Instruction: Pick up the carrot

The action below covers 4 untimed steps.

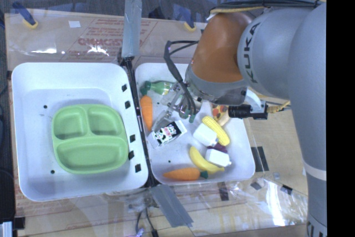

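Observation:
An orange carrot (146, 111) lies lengthwise against the left wall of the right bin (242, 170). A second carrot (182, 174), with a green end, lies along that bin's front wall. My gripper (176, 106) hangs over the middle of the right bin, just right of the first carrot and above a black-and-white patterned carton (168, 132). Its fingers stand apart, open, with nothing between them. The arm's orange band and grey body hide the bin's back right part.
A green bottle (158, 87) lies at the right bin's back. A corn cob (216, 129), a banana (201, 159) and white blocks (204, 134) crowd its right half. The left bin (28, 80) holds a green divided plate (89, 139).

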Each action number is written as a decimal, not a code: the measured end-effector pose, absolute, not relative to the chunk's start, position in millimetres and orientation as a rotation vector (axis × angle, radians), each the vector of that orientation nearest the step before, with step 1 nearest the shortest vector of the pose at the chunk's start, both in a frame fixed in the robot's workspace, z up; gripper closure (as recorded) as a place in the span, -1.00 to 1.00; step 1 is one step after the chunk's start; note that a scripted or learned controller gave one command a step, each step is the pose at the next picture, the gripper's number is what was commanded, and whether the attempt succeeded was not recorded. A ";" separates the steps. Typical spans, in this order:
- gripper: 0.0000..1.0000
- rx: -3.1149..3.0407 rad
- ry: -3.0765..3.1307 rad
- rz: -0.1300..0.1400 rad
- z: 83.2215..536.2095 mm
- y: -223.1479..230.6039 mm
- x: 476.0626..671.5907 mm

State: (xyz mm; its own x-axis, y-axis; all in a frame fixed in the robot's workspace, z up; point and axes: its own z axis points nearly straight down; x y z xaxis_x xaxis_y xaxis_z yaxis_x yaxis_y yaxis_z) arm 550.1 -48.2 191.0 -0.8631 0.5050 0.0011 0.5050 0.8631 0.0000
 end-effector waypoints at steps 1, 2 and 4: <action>-1.00 -0.954 -2.995 0.001 192.4 -64.2 579.4; -1.00 -1.217 -2.890 0.003 105.9 -92.3 609.4; 1.00 -1.519 -2.751 -0.006 193.9 34.7 583.7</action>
